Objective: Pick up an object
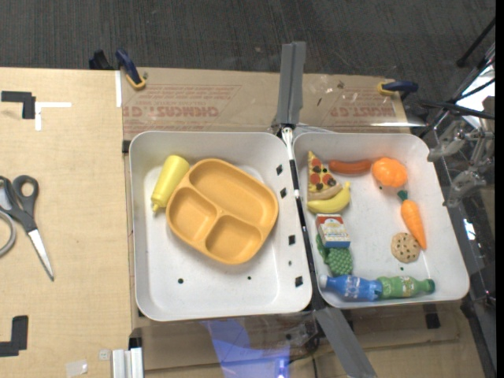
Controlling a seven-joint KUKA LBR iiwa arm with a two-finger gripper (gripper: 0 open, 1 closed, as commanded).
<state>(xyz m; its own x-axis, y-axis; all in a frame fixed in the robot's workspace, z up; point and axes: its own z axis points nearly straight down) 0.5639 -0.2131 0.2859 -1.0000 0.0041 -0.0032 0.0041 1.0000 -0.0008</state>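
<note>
The right bin (449, 235) holds several toy foods. Along its left side lie a pizza slice (319, 173), a banana (329, 199) and a small red and green carton (334, 231). A sausage (350, 165) and an orange (389, 172) sit near the far wall. A carrot (413, 222) and a cookie (405, 247) lie toward the right. Against the near wall lie a blue bottle (352, 287) and a green bottle (405, 287), end to end. In the left bin (150, 282), a yellow divided plate (224, 211) rests beside a yellow squeeze bottle (168, 181).
Scissors (27, 219) lie on the wooden bench at the far left. Blue clamps (130, 68) (398, 87) hold a cardboard sheet (205, 105) behind the bins. A grey bar (291, 85) runs back from the seam between the bins. A metal frame (461, 164) stands just right of the right bin.
</note>
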